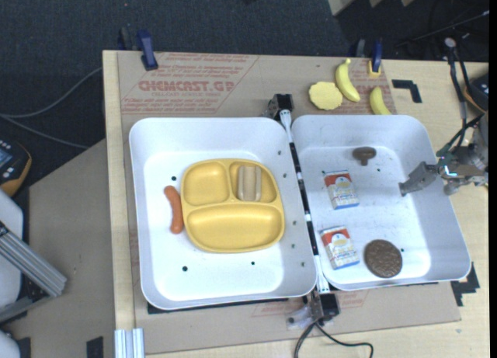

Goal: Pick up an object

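In the right bin [435, 217] lie two small red-and-white cartons, one near the middle [341, 190] and one lower down [339, 247]. A round brown cookie [384, 258] sits beside the lower carton. A small brown lump [364, 154] rests near the bin's far side. My gripper [420, 179] reaches in over the bin's right rim, low, to the right of the upper carton and apart from it. Nothing shows in its grasp.
The left bin [155, 255] holds a yellow divided plate [231, 206] with a tan sausage [248, 182] in its top right compartment, and an orange hot dog [175, 209] beside it. Two bananas [348, 81] [379, 101] and a yellow disc [325, 95] lie on the bench behind the right bin.
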Controlling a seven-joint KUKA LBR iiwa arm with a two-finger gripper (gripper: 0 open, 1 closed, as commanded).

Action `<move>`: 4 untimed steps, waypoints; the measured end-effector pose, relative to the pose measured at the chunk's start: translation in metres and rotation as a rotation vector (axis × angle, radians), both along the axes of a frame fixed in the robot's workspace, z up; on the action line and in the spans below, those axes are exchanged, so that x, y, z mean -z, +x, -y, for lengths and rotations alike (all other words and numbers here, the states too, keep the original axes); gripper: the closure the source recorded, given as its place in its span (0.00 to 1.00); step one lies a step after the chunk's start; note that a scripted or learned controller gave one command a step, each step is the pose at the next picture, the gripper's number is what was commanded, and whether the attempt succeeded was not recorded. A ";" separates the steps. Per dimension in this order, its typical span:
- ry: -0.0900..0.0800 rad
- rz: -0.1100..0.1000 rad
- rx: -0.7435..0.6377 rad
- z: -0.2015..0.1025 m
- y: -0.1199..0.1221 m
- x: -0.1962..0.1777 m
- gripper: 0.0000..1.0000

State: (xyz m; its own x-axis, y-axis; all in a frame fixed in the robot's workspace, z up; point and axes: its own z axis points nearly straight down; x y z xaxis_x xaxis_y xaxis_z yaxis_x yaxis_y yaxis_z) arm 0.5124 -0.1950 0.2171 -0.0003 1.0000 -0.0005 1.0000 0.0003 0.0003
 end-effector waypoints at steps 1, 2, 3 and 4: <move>0.007 -0.012 -0.005 -0.067 -0.017 0.106 0.00; 0.001 0.006 -0.008 -0.106 0.088 0.134 0.00; 0.000 0.002 -0.001 -0.102 0.084 0.122 1.00; 0.001 0.012 -0.008 -0.168 0.121 0.026 1.00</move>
